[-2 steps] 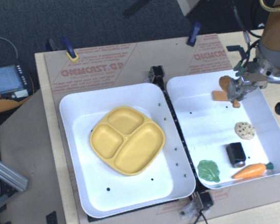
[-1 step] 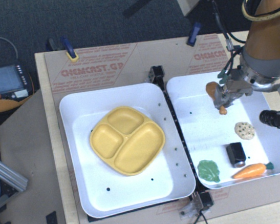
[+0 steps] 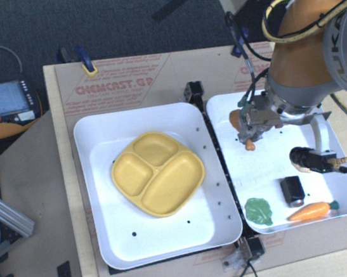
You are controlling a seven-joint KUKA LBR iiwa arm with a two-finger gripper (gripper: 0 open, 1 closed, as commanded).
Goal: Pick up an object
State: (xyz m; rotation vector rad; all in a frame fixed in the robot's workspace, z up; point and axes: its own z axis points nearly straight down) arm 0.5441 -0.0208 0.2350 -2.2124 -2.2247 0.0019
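Note:
My gripper (image 3: pixel 249 131) hangs low over the far left part of the right bin (image 3: pixel 265 173), under the grey and orange arm (image 3: pixel 304 39). A round orange-brown object (image 3: pixel 235 119) lies just left of it, partly hidden by the gripper. A small brown piece (image 3: pixel 249 146) shows right below the gripper's tip; whether it is held is unclear. At the bin's near edge lie an orange carrot (image 3: pixel 309 212), a green leafy piece (image 3: pixel 258 211) and a small black block (image 3: pixel 291 190).
The left bin (image 3: pixel 102 176) holds a yellow divided plate (image 3: pixel 158 172) at its middle. A black part (image 3: pixel 308 159) on a white bracket with a cable hangs from the arm over the right bin's right side. A black clamp (image 3: pixel 193 91) sits between the bins at the back.

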